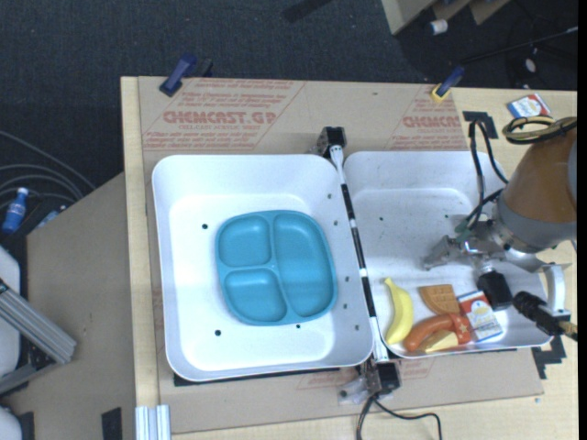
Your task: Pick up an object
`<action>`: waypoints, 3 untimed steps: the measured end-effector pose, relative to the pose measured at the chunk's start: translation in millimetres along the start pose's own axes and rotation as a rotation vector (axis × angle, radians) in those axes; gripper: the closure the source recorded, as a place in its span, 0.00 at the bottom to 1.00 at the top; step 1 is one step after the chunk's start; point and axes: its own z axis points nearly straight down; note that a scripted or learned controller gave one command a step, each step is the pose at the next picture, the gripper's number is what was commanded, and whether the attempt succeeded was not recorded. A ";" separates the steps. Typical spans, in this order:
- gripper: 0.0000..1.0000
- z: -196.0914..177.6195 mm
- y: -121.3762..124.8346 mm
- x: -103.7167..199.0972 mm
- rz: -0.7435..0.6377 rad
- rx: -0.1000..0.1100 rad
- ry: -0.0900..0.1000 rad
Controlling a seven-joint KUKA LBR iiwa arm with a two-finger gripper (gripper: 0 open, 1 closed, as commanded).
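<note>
In the right bin point(404, 191), several toy foods lie along the near edge. They are a yellow banana point(399, 312), a brown toast slice point(438, 296), an orange-red sausage point(429, 333) and a small red-and-white carton point(481, 317). My gripper point(443, 253) reaches in from the right and hangs low over the bin's bare floor. It is just behind the toast and apart from all the foods. Nothing shows in its grasp. The orange band and grey wrist point(541, 200) cover the bin's right side.
A blue divided plate point(275, 266) lies in the middle of the left bin point(183, 200). A black rail point(353, 236) separates the two bins. Cables point(481, 154) trail over the right bin's back corner.
</note>
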 end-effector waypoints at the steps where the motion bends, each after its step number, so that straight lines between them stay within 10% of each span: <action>1: 0.00 -0.8 107.7 54.1 -0.002 -0.003 0.001; 2: 1.00 -10.9 107.7 53.0 -0.003 -0.003 -0.001; 3: 0.00 -10.7 107.6 53.2 -0.002 -0.003 -0.001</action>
